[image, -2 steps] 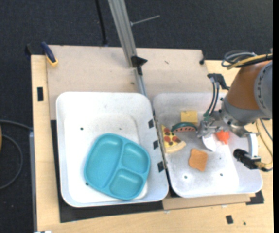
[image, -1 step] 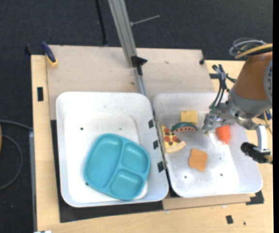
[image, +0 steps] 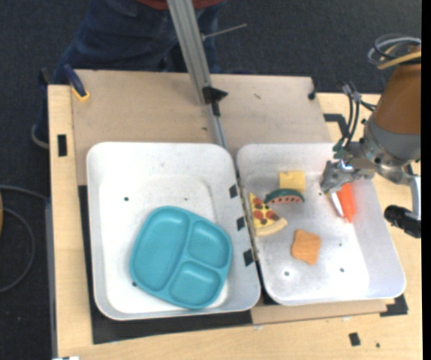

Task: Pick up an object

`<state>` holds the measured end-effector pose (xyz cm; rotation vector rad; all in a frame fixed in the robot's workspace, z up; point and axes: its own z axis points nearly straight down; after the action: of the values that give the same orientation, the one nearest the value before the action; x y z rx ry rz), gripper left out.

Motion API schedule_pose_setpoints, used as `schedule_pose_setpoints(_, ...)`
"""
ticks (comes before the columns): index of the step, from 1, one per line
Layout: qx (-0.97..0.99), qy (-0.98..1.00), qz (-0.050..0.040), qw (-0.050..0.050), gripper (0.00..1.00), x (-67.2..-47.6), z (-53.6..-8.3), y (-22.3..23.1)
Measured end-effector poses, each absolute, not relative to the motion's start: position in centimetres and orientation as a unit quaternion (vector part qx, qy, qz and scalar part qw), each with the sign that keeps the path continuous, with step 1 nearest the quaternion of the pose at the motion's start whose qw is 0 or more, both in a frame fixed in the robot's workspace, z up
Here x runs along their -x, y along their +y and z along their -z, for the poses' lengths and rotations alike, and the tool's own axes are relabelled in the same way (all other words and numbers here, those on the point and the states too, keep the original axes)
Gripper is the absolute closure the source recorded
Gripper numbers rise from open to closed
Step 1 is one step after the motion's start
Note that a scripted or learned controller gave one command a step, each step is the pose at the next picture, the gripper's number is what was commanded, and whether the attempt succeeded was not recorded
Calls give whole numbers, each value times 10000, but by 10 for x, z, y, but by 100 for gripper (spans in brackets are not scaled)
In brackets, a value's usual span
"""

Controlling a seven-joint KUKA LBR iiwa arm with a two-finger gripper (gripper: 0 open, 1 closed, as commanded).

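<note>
Two shallow white bins are borne side by side on the wooden bench (image: 140,111): left bin (image: 118,171), right bin (image: 373,268). A slanted metal rail (image: 193,43) rises at the rear.

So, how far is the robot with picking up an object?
Nothing looks picked up yet. The claw is low in the right bin, just above the orange carrot-like piece; whether it grips it cannot be seen. The yellow block, pizza slice and orange chunk lie in that bin. Grasping and lifting remain.
</note>
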<state>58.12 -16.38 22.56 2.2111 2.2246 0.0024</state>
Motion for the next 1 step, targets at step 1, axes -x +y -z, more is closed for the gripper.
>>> schedule_pose_setpoints(1, -7051, 7091, 0, 12, 100, -583, -257, -164)
